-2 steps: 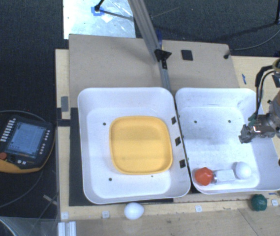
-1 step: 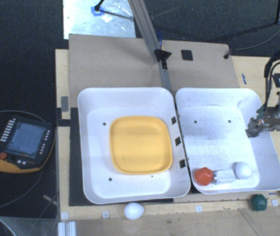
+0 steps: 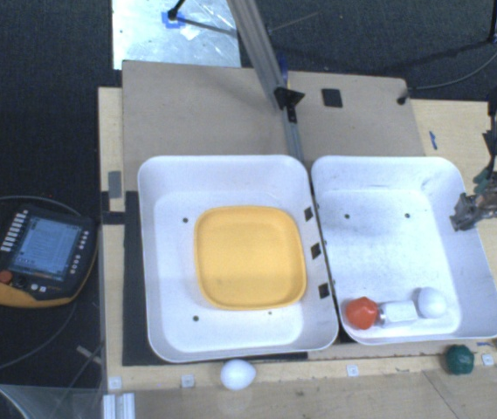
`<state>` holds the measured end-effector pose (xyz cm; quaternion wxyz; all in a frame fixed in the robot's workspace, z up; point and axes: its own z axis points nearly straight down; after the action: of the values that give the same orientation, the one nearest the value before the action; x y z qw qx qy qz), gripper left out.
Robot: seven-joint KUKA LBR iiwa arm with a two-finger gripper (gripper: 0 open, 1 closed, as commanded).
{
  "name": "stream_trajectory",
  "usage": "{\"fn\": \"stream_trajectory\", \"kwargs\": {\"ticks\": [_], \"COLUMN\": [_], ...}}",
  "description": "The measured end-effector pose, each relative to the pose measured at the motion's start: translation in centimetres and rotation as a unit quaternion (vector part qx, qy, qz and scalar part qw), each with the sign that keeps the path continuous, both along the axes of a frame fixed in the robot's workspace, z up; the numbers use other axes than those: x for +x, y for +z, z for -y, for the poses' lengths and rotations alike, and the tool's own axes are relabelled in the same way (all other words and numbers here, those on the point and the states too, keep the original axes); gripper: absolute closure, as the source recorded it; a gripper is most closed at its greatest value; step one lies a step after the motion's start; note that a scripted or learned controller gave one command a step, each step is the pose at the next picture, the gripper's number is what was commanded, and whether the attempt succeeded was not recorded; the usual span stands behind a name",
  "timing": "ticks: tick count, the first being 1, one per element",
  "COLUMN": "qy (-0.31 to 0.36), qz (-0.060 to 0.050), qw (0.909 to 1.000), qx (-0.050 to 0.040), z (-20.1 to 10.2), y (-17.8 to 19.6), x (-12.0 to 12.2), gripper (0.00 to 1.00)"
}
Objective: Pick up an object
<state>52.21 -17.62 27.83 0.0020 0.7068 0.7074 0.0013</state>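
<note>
Candidates for the pick are all bunched in the near corner of the right-hand shallow white bin [image 3: 458, 190]: a small orange-red ball [image 3: 362, 312], a short white cylinder-ish piece [image 3: 398, 312] lying on its side touching it, and a white rounded ball-like thing [image 3: 431, 302] just beside that. The left shallow white bin [image 3: 165, 234] has a yellow square plastic plate with rounded corners [image 3: 251, 257] sitting flat in the middle.

Gripper [image 3: 468, 211] is at the right bin's far-right rim, well apart from that cluster. It's too small and murky at that edge to tell how the claw is set, and I see nothing in it.

Handling guesses: the orange-red ball looks light, smooth and round, so probably prone to squirting out unless it's pinched straight across the middle. It's tight against the bin wall and the cylinder, so finger room is poor. The white rounded one has more bare floor around it and I'd say it's the easier grab, top-down across its widest part. The plate looks stiff and light but lies flat, so only a rim could be grabbed, which is awkward.

Off the bins, a white egg-shaped object [image 3: 238, 374] and a dark green ball [image 3: 459, 359] sit on the bench [image 3: 379, 376], and a teach pendant [image 3: 38, 256] lies to the left.
</note>
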Motion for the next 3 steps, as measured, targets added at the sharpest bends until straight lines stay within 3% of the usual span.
{"fn": "stream_trajectory", "kwargs": {"ticks": [3], "qy": [0.002], "qz": [-0.002], "qw": [1.0000], "qx": [0.0005], "z": [-12.6], "y": [-2.2], "x": [7.8], "gripper": [1.00]}}
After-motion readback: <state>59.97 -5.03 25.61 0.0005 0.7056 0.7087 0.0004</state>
